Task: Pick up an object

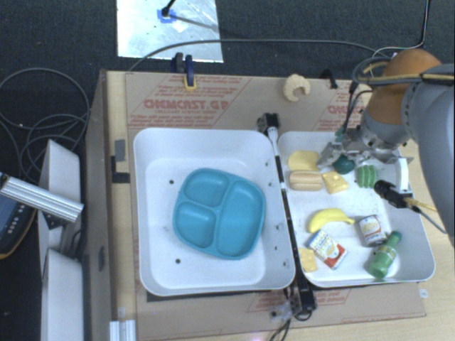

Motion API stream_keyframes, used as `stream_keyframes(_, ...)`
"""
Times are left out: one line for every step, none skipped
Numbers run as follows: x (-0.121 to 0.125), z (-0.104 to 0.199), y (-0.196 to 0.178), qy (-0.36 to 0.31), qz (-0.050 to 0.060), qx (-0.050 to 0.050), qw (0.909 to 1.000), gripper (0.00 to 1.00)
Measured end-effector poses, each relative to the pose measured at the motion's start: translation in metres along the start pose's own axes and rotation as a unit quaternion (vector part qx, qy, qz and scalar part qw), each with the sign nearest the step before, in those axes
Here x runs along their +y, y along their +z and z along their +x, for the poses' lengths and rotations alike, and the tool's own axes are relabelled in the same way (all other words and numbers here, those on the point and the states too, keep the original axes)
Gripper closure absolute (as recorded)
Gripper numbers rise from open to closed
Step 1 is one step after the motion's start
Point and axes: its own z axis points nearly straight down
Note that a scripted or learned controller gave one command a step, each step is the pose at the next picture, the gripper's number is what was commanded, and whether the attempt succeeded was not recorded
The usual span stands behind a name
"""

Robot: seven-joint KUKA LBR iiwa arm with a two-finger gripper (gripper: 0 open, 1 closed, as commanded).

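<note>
Target guess: teal toy point(344, 165), top of right bin point(425, 265), touching gripper point(340, 155) tip. Jaw state: cannot tell, tip small and cluttered. For clean pick: centre on teal toy, keep clear of cheese wedge point(335, 183) and green toy point(366, 176) just beside. Count in right bin: 1 banana point(328, 219), 1 can point(370, 229), 1 bottle point(382, 258), 1 carton point(327, 249), 1 bun point(306, 181). Left bin point(153, 190): 1 blue plate point(218, 213).

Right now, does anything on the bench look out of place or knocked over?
One thing: a small beige curled object lies on the bare bench behind the right white bin, apart from the other items. Also, the green bottle lies on its side in that bin's near corner.
</note>
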Motion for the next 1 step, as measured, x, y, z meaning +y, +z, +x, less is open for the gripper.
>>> stream_keyframes(0.0013,-0.0005,-0.0120,-0.002,-0.002,-0.001,1.0000,1.00)
